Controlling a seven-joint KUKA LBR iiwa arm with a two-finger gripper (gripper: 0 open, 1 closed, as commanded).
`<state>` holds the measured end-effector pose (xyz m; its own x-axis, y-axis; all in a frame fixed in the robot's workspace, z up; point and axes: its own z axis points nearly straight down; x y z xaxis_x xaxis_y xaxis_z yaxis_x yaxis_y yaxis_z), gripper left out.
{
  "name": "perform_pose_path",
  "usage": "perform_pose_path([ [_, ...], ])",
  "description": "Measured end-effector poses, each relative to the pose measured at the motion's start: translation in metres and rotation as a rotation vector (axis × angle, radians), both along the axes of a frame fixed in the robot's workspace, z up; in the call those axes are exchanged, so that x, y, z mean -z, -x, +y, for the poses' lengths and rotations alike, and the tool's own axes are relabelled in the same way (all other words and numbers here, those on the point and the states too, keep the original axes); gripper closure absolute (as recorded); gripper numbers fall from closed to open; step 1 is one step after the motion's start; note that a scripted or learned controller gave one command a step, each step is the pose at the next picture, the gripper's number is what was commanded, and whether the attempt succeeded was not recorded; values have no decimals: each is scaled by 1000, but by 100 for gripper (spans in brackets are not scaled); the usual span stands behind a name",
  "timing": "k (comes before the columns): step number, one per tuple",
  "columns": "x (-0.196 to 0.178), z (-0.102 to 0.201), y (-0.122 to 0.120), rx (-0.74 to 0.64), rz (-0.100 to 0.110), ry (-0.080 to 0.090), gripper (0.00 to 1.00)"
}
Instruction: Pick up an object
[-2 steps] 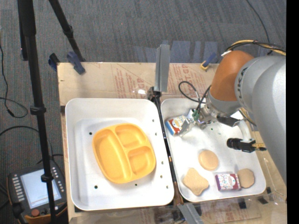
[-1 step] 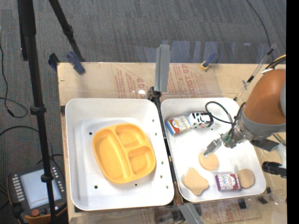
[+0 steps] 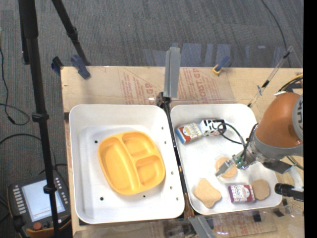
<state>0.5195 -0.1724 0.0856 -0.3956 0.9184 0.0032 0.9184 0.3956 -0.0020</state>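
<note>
My gripper [image 3: 228, 167] is low in the right bin [image 3: 247, 114], directly over a round tan cookie [image 3: 224, 162] that it partly covers. The grey arm with its orange band [image 3: 280, 123] reaches in from the right. Other objects lie in the same bin. A red-and-white carton [image 3: 191, 132] is at the back left, with a black-and-white cow-patterned piece [image 3: 213, 126] touching its right end. A tan toast-shaped piece [image 3: 207, 193] lies at the front, a purple packet [image 3: 240, 193] is to its right, and a brown round cookie [image 3: 260, 189] is beside that.
The left bin [image 3: 84, 133] holds a yellow divided plate [image 3: 131, 161]. A grey upright post [image 3: 172, 73] stands behind the wall between the bins. A black cable [image 3: 234, 134] loops over the right bin's middle. A tripod [image 3: 34, 83] and a pendant [image 3: 37, 202] stand at the left.
</note>
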Motion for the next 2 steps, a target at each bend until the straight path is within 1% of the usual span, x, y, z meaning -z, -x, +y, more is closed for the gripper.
perform_pose_path([
  [1,-8,-2,0,7,3,-2,100],
  [2,-87,44,-65,173,0,2,100],
])
